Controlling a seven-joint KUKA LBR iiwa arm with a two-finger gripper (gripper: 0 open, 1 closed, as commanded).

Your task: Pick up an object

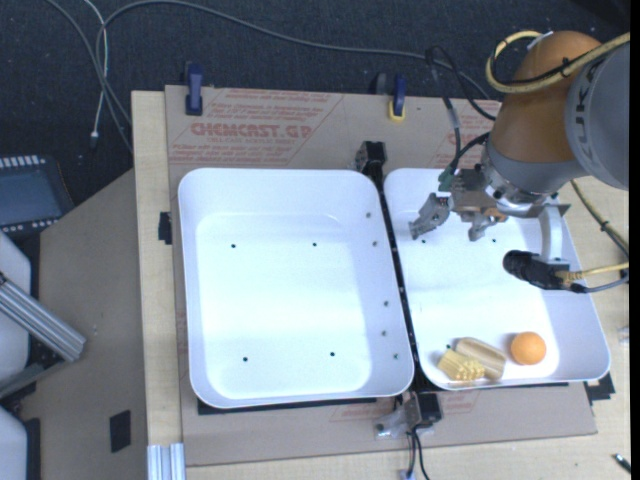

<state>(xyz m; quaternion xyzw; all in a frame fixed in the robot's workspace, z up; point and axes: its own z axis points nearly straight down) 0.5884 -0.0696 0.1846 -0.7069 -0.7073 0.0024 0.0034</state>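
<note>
My gripper [452, 224] hangs spread open, holding nothing, over the far part of the right bin [590, 363], so I should carry it to the near edge and straddle the orange ball [528, 348] or corn cob [461, 367] before closing.

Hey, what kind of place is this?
Probably a robotics lab test bench: a robot arm over two white bins, a clamped cardboard base, and loose cables on carpet.

Arm [560, 98] reaches in, hand [455, 223] spread, holding nothing.
</note>
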